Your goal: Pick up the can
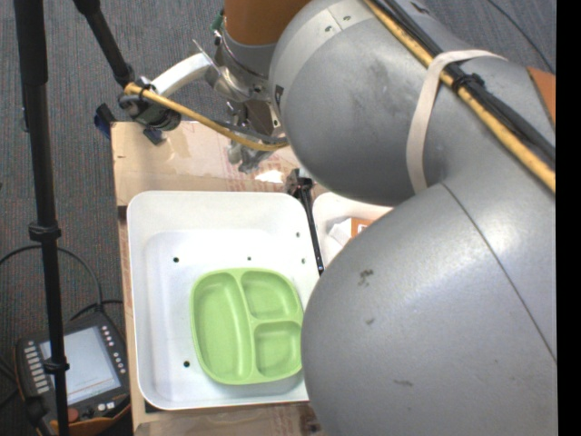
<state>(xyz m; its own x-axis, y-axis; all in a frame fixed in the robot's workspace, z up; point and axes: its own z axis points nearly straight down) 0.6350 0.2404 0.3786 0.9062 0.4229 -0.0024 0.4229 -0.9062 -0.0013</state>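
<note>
Can position cannot be told, since the grey arm [427,243] covers nearly all of the right bin [338,214], where a small orange-and-white patch [361,229] peeks out at the arm's edge. The hand [249,149] hangs past the far rim of the left bin [154,243], over the brown cardboard-topped bench [163,157]; whether it is open or closed cannot be told. A yellow hose [191,116] runs across just beside it. A light green three-compartment plate [247,325] lies flat in the left bin. A screened pendant [77,366] sits on the floor near a black stand [41,198].
</note>
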